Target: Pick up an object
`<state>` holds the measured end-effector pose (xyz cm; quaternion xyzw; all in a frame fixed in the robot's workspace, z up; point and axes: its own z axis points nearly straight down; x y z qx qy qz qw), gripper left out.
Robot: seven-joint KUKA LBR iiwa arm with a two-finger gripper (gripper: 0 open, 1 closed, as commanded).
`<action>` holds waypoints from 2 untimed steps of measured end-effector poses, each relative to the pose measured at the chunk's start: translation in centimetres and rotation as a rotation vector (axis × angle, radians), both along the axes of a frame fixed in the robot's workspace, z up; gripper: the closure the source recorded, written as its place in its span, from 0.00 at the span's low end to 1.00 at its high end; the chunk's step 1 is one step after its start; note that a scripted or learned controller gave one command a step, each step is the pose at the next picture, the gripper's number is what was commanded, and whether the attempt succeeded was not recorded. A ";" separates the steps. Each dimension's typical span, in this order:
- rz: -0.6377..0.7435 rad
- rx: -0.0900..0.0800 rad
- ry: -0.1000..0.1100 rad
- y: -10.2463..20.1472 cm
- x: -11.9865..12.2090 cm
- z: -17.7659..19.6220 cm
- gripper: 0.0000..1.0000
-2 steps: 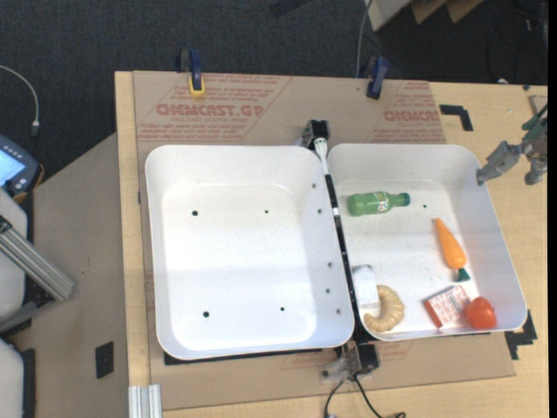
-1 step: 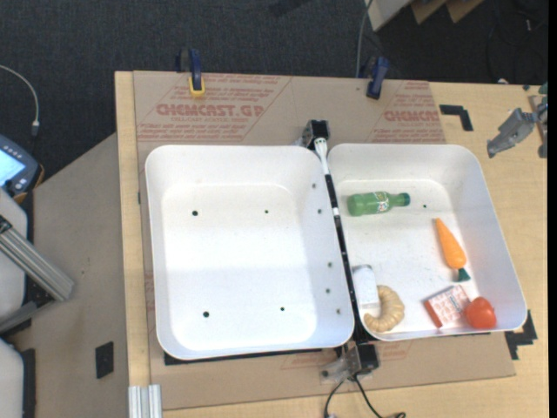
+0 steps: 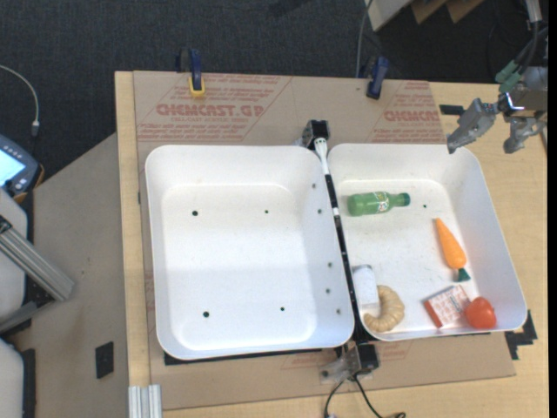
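Gripper (image 3: 492,127) hangs spread wide and unladen over the far right corner of the right bin (image 3: 496,225), above the bottle (image 3: 377,203) and carrot (image 3: 451,246).

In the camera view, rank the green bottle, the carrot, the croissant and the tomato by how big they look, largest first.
1. green bottle
2. carrot and croissant, too alike to separate
3. tomato, smallest

A bench (image 3: 287,103) covered with brown printed cardboard is seen from above. Two shallow white bins are set side by side on it, the left bin (image 3: 165,233) and the right bin (image 3: 492,225) touching along a central seam.
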<state>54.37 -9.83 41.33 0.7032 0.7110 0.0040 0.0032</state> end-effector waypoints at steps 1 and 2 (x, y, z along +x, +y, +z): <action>-0.004 0.000 -0.002 5.0 -3.8 7.9 0.00; -0.010 -0.003 0.004 4.7 -3.6 8.5 1.00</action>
